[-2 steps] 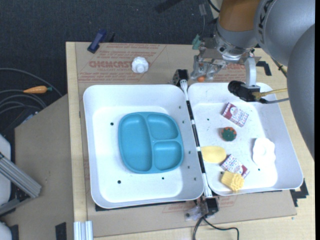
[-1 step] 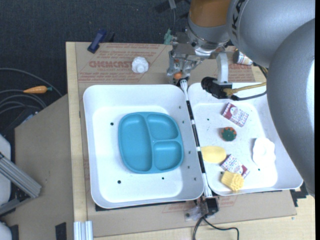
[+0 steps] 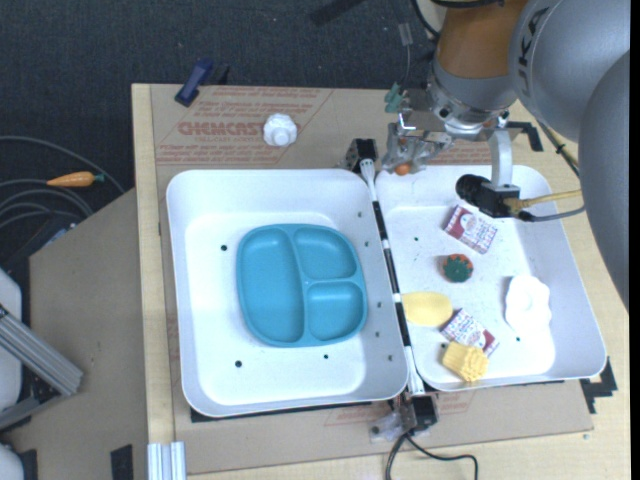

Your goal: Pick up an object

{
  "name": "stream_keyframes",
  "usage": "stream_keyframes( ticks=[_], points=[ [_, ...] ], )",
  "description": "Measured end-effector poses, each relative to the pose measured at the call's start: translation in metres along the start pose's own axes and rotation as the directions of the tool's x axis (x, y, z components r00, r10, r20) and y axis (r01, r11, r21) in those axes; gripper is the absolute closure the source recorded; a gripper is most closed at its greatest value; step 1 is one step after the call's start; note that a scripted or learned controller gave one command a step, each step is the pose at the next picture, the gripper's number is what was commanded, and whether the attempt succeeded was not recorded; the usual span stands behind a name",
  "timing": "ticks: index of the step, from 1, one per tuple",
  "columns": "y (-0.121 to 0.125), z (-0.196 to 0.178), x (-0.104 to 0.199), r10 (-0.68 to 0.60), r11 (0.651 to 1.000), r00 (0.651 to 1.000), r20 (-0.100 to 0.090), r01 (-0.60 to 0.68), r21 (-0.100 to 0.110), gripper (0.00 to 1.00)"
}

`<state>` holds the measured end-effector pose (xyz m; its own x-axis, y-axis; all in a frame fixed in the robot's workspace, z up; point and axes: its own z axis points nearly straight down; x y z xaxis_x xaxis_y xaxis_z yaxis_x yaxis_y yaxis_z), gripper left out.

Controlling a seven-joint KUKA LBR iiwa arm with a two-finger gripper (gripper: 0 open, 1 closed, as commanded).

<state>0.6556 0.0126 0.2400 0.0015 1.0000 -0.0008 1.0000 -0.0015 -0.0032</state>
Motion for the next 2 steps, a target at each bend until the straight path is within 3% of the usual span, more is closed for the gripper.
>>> stream_keyframes(
  ticks=[1, 2],
  points=[
    [0.011, 0.002, -0.054, 0.0, 1.0, 1.0, 0.001, 0.0, -0.005, 1.0],
    [-0.001, -0.032, 0.026, -0.004, 1.0, 1.0, -0.002, 0.004, -0.006, 1.0]
  ],
)
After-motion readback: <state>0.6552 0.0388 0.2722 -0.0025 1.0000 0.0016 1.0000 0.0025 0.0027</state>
